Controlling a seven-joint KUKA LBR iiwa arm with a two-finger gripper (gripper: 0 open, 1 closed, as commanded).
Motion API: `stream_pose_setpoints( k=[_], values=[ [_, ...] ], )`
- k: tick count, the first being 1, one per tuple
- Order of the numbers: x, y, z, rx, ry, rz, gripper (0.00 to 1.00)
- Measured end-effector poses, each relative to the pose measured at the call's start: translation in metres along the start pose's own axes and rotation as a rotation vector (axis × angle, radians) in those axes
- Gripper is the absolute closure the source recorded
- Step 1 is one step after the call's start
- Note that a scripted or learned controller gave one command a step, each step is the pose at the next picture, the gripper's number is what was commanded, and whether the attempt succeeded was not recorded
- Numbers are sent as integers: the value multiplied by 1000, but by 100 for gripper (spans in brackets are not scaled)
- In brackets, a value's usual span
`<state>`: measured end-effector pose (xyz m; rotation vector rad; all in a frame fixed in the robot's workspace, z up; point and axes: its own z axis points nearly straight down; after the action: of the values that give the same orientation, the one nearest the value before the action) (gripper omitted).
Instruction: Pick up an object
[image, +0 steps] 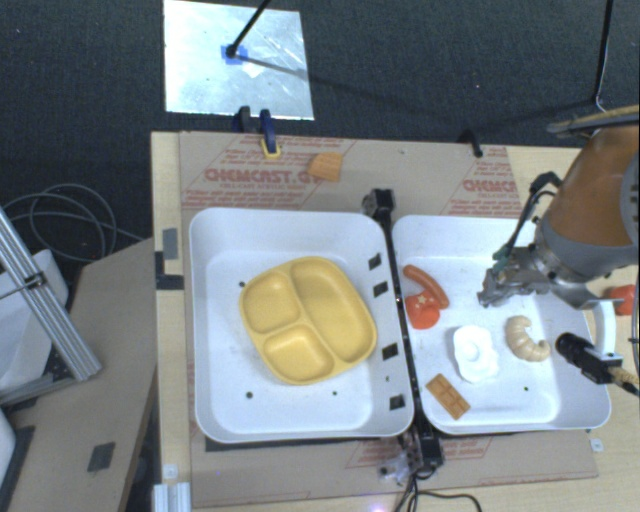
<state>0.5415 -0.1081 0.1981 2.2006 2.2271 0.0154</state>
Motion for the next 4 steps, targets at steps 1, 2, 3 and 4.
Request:
stream_pose_setpoints(
  k=[1,2,3,4],
  values=[
    [-18,14,-46,8,-2,8,100],
    [3,42,70,15,2,5,100],
    [-15,87,-28,2,-3,6,100],
    [23,59,-18,15,1,6,100]
  ],
)
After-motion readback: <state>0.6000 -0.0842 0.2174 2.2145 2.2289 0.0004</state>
